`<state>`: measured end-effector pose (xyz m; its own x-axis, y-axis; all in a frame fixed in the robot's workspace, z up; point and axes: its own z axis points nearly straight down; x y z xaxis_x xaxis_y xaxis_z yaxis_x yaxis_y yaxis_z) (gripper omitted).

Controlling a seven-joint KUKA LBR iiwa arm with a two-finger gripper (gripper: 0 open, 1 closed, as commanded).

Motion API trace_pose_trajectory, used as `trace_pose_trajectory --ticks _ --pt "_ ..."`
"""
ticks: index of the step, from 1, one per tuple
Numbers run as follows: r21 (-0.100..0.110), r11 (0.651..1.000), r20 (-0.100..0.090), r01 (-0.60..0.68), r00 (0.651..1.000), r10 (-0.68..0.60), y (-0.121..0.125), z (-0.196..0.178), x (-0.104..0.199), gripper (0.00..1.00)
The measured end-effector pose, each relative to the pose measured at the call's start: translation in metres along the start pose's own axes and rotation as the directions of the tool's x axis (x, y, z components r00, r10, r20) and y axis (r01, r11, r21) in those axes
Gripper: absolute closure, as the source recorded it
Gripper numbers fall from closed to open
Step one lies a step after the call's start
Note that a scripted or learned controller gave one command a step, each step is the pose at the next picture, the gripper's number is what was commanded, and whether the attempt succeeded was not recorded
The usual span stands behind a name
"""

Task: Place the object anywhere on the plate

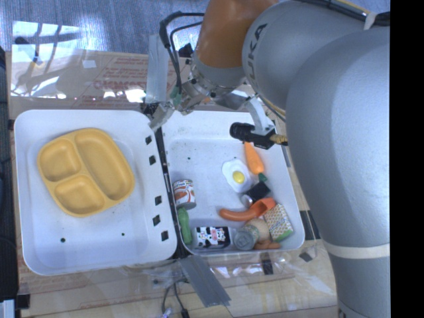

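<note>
Over on the left bin [26,177], the yellow plate [85,171] sits with its three compartments bare, so I judge the task barely begun — nothing has been carried across. Every candidate object lies in the right bin [199,144]: a fried egg [237,174], a carrot [254,158] just above it, a small can [183,193] near the divider, a green piece [184,225], a black-and-white carton [212,236], an orange sausage-like piece [242,212] and a patterned block [279,221] crowded toward the lower right corner. Which of these is the intended one I cannot say; the carrot is the clearest elongated thing, its long axis running nearly up-down in my view, leaning slightly, green end toward the bottom. My gripper [171,105] hangs at the top edge where the two bins meet, well apart from the objects, and I see nothing between its fingers — whether they stand spread or closed I cannot tell from this slant. Left to do, as I judge it: pick something, lift it, cross the divider, set it on the plate.
</note>
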<state>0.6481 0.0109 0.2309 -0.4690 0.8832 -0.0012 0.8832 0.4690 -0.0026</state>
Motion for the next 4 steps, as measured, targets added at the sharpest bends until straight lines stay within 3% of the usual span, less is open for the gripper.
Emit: trace_pose_trajectory --ticks 4 --pt "0.0 1.0 0.0 0.0 1.0 0.0 0.0 0.0 0.0 0.0"
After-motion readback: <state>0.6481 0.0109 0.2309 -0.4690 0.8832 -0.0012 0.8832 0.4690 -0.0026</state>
